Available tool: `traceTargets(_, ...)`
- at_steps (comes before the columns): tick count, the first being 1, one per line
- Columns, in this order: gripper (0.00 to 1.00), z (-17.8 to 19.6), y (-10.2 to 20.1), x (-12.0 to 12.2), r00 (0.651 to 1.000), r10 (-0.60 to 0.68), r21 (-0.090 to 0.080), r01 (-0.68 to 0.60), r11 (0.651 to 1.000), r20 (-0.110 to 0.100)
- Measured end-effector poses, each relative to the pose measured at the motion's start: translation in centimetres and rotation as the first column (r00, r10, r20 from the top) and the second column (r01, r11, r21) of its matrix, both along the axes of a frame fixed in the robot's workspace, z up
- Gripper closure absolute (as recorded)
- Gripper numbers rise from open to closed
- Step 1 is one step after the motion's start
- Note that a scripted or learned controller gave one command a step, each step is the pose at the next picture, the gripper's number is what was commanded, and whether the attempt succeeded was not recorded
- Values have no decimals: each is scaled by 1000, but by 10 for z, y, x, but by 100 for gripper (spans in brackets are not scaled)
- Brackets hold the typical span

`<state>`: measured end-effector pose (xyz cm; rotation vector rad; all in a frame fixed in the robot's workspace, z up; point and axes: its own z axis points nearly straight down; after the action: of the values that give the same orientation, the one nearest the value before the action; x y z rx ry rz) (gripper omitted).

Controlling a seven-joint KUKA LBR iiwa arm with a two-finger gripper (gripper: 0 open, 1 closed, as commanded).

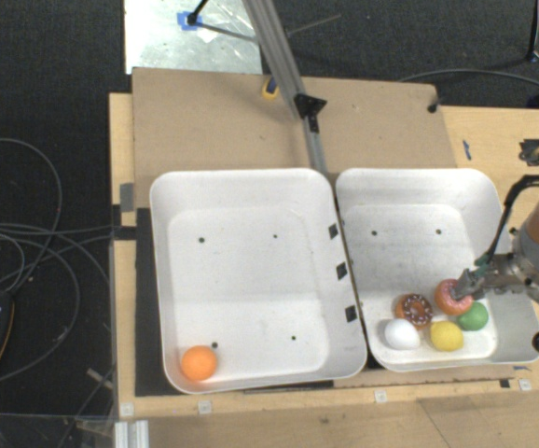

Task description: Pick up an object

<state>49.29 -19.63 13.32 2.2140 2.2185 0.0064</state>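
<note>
In the camera view, the gripper (pixel 463 286) reaches in from the right over the near right corner of the right bin (pixel 409 189), and its fingers close on a pink donut (pixel 453 298), which sits between them, just above the other things. Near it lie a chocolate donut (pixel 415 309), a white ball (pixel 401 334), a yellow ball (pixel 447 336) and a green ball (pixel 475 317), close together. In the left bin (pixel 241 194), an orange ball (pixel 199 363) lies alone in the near left corner, well apart from the gripper.
</note>
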Motion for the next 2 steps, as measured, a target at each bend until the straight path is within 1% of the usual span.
traceTargets(1,100,58,-10,4,1000,2,-1,-2,1000,0)
traceTargets(2,100,97,-11,6,1000,3,0,-3,1000,-2)
